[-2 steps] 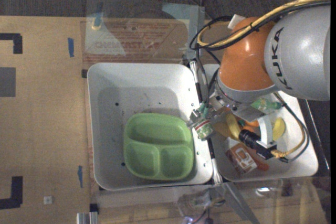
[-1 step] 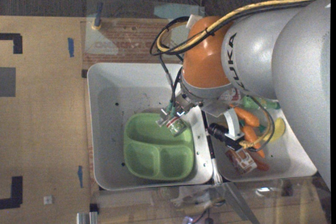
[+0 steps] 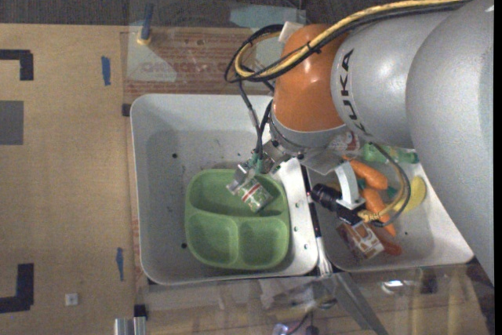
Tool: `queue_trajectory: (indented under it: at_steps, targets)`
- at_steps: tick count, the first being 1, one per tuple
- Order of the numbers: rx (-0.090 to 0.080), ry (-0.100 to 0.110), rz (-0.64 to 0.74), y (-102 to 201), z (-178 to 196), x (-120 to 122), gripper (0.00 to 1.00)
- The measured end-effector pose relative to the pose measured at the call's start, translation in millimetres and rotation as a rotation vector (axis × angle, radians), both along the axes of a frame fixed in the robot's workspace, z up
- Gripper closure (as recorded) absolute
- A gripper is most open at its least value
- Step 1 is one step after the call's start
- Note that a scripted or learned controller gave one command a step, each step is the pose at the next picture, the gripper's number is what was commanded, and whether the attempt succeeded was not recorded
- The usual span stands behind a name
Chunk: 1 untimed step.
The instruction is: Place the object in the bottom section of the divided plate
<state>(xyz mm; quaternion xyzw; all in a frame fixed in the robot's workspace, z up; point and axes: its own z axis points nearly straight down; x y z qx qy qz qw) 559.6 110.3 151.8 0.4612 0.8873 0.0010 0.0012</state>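
A green divided plate [image 3: 223,235] lies in the left bin, with one wide section at the top and two smaller ones at the bottom. My gripper [image 3: 249,183] reaches down from the orange wrist over the plate's upper right part. Between its fingertips is a small object [image 3: 256,196] with white, green and red markings, and the fingers are shut on it. The object hangs over the right end of the wide top section, close to the plate's rim. Both bottom sections hold nothing.
The left bin [image 3: 157,169] has bare white floor left of and above the plate. The right bin [image 3: 439,243] holds orange carrots [image 3: 370,175], a yellow piece [image 3: 417,196] and a brown packet [image 3: 361,239]. The arm's grey body covers much of the right bin.
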Motion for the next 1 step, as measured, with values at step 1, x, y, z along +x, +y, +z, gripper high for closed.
queue_trajectory:
  at_steps: [1]
  targets:
    - [0.0,0.004,0.016,3.4,-13.5,-37.1,0.0]
